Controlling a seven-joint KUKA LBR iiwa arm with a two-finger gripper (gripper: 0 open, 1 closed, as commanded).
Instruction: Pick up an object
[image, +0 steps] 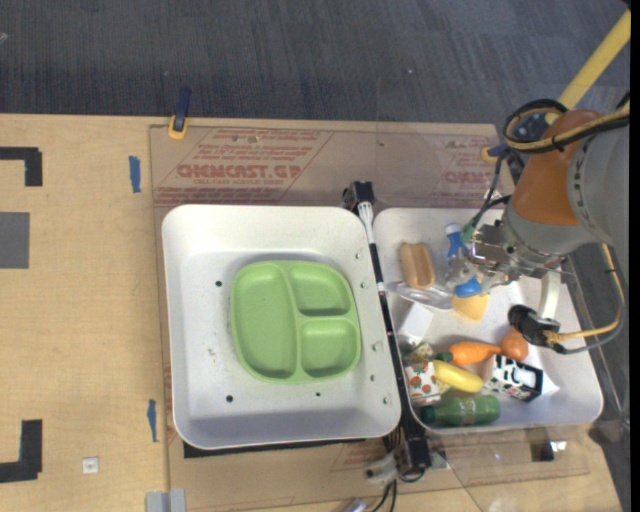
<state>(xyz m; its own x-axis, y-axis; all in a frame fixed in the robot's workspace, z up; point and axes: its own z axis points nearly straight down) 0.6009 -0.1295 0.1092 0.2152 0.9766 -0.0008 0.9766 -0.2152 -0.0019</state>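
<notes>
My gripper (484, 256) hangs over the upper middle of the right bin (580, 385), under the grey arm with its orange band (545, 190). Just below it lies a small blue and yellow toy (468, 300). A tan bread-like piece (417, 265) lies to the gripper's left, with a clear plastic piece (425, 295) beside it. Nearer the front of the bin are an orange carrot (472, 352), a yellow banana (457, 377), a green cucumber-like item (460, 410), a black and white toy (516, 378) and a small orange ball (514, 345).
The left bin (190, 300) holds a green divided plate (295, 320). A black divider bar (375, 270) runs between the bins. A black cable (545, 335) loops from the arm over the right bin. The bins rest on a cardboard sheet (250, 160).
</notes>
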